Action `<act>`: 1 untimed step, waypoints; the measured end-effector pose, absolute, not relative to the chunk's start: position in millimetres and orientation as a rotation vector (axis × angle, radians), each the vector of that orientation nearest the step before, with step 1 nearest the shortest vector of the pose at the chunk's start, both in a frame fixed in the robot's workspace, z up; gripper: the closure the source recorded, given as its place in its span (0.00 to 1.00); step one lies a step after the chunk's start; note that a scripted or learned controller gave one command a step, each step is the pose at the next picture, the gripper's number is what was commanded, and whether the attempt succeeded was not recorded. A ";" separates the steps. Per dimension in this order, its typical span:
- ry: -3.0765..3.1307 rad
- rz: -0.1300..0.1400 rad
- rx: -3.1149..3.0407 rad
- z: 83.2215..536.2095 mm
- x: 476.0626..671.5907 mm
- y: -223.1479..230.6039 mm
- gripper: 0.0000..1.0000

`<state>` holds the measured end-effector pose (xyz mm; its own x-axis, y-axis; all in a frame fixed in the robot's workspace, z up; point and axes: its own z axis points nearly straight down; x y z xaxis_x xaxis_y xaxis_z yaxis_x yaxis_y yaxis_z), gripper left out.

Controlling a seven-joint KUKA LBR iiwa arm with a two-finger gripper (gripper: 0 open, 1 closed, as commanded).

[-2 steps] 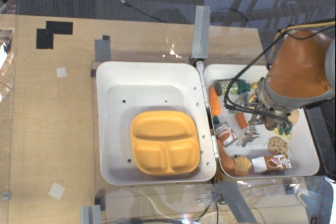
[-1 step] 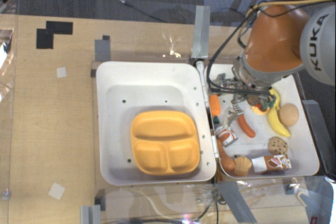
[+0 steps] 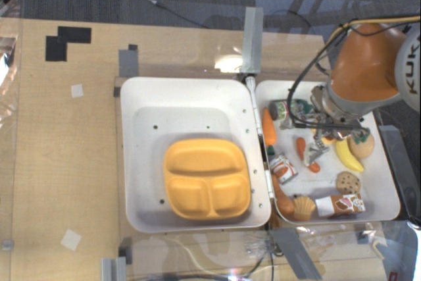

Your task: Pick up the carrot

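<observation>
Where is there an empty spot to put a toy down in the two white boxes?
The left bin has bare floor all around the yellow tray, widest behind it and to its left. The right bin is crowded: carrot, banana, cookie and the gripper leave only thin gaps.

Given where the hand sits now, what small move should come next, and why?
Probably shift the hand toward the left wall of the right bin, then descend. The carrot lies along that wall, while the hand hovers beside the banana, with nothing seen between its fingers.
</observation>
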<state>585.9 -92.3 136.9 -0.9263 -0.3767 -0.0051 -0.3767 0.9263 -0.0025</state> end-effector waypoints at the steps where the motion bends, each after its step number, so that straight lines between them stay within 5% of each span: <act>1: 2.973 -0.033 -0.946 96.3 608.0 -95.5 0.00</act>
